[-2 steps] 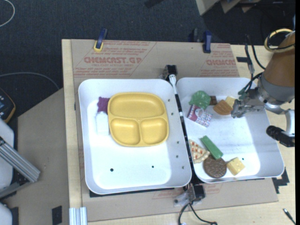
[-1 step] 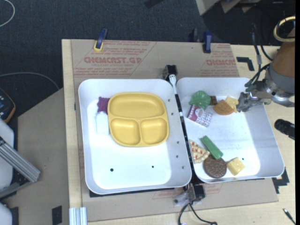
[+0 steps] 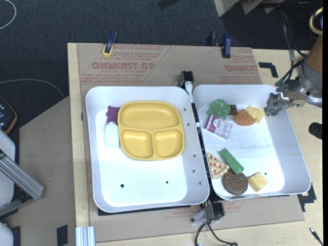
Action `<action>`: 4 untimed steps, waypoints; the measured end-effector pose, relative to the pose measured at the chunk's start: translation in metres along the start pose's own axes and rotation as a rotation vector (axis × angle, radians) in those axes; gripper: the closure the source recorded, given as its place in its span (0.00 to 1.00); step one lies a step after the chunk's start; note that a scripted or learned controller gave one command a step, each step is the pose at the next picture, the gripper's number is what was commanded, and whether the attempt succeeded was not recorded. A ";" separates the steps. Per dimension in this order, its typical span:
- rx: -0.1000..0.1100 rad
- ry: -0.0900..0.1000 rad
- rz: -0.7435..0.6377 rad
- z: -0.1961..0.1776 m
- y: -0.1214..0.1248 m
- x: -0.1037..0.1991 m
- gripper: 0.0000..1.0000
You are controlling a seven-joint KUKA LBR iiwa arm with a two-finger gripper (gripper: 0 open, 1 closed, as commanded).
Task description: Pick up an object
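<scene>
The right bin [image 3: 287,137] holds several small toy foods: a green leafy piece [image 3: 219,107], a pink-and-white packet [image 3: 219,126], an orange-brown bun [image 3: 244,118], a yellow cheese block [image 3: 254,113], a green bar [image 3: 231,160], a waffle [image 3: 216,165], a brown round cookie [image 3: 235,183] and a small yellow cube [image 3: 258,181]. My gripper [image 3: 272,106] hangs at the right bin's upper right corner, just right of the cheese block. Nothing shows between its fingers.
The left bin [image 3: 102,178] holds a yellow divided tray [image 3: 151,129], with a white bottle [image 3: 111,135] and a purple item [image 3: 112,113] at its left side. Clamps [image 3: 108,46] pin the cardboard at the back. The arm enters from the right edge.
</scene>
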State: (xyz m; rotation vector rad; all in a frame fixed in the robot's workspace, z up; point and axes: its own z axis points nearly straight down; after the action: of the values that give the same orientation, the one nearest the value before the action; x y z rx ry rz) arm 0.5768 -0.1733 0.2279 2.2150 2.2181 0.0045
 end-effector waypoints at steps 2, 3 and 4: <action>0.010 0.006 -0.003 0.006 -0.025 0.089 1.00; 0.009 0.006 -0.005 -0.004 -0.037 0.142 1.00; 0.010 0.006 -0.004 -0.008 -0.059 0.185 1.00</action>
State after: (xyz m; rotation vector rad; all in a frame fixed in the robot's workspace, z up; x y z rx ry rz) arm 0.5178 0.0116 0.2345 2.2189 2.2304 -0.0007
